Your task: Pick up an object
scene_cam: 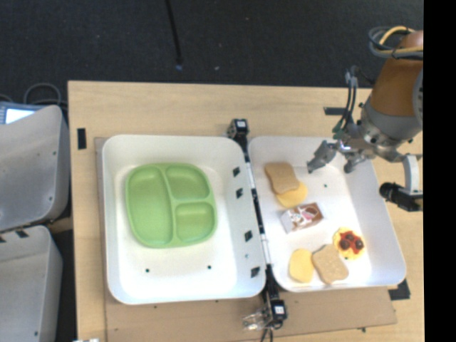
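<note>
1. Two shallow white bins side by side on the table [85, 105]: left bin [114, 276] holding a green divided plate [171, 204], right bin [377, 219] holding the food items.
2. Taking the wrapped snack [302, 216] at the middle of the right bin as landmark: just above and left of it, a brown bread slice [281, 177] overlapping a yellow piece [294, 194] that almost touches the wrapper.
3. Below and right of the wrapped snack, a yellow disc with dark red spots [349, 244], near but apart.
4. Below the wrapped snack, a second yellow piece [301, 265] touching a second bread slice [331, 263] on its right, both near the bin's lower rim.
5. Above and right of the wrapped snack, the hand [336, 161] over the upper part of the right bin, two fingers spread apart, nothing between them; one fingertip [315, 164] pointing down-left toward the upper bread slice, well apart from every item.
6. Grey and orange arm [395, 91] entering farther up and right of the hand.
</note>
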{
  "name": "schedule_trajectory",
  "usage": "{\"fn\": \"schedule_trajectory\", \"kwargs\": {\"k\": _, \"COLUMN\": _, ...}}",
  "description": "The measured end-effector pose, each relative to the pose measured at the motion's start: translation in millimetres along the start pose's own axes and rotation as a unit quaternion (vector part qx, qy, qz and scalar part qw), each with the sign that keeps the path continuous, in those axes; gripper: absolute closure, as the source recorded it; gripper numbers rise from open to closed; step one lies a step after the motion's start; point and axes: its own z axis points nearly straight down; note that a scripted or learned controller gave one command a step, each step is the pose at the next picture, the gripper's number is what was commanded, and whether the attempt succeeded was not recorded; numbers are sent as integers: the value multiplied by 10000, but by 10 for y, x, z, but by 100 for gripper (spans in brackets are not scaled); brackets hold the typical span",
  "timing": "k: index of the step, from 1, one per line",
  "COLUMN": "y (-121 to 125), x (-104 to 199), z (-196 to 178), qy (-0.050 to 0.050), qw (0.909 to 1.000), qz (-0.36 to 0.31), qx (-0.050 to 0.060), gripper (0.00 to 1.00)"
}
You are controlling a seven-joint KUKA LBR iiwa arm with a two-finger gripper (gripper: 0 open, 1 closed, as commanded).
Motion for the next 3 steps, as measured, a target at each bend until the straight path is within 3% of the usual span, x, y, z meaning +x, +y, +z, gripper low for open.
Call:
{"fn": "schedule_trajectory", "kwargs": {"k": 2, "y": -91, "x": -98, "z": 1057, "qy": -2, "qw": 10000, "qz": 24, "qx": 22, "gripper": 0}}
{"fn": "schedule_trajectory", "kwargs": {"k": 3, "y": -71, "x": -111, "z": 911, "qy": -10, "qw": 10000, "qz": 36, "qx": -18, "gripper": 100}}
